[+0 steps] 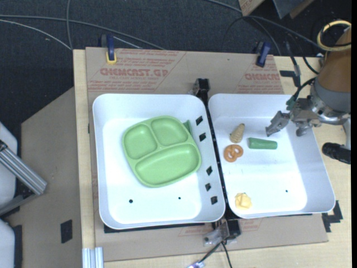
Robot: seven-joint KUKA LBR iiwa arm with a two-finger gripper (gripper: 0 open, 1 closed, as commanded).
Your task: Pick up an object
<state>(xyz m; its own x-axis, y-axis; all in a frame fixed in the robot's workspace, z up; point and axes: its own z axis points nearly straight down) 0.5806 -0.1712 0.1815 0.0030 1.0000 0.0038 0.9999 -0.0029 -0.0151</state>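
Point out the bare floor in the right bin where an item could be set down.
Most open: the right white bin floor between the yellow lump at the near edge and the green oblong piece, out to its right wall. Crowded: the left-centre cluster of tan cone, orange pretzel-shaped ring and the green piece, with the gripper just above.

A green divided plate (162, 151) is seen lying in the middle of the left bin (109, 200). Two blue clamps (110, 47) (262, 53) are fixed at the bench's (83, 166) far edge. Black cables (83, 29) are strewn across the dark floor beyond.
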